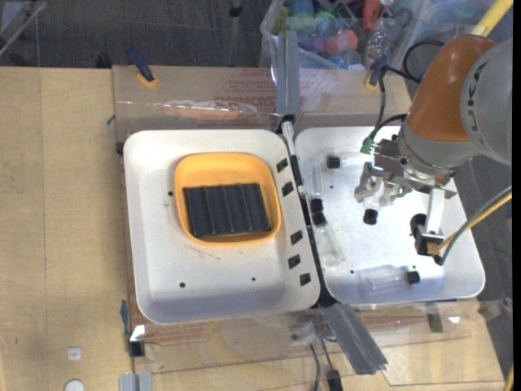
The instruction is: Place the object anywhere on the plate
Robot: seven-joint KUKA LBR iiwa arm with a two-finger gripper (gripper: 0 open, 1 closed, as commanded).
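Hovering over the right bin [456,279], the gripper [376,192] cannot be judged wide or narrow; the dark object [226,210] already lies on the orange plate [186,173].

A pale wooden table [57,218] fills the foreground. Behind it lies dark grey floor [163,15]. A clear tub [350,23] of colourful toys stands at the back.

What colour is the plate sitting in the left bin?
The plate is orange-yellow, holding a dark ridged block, seen in the camera view.
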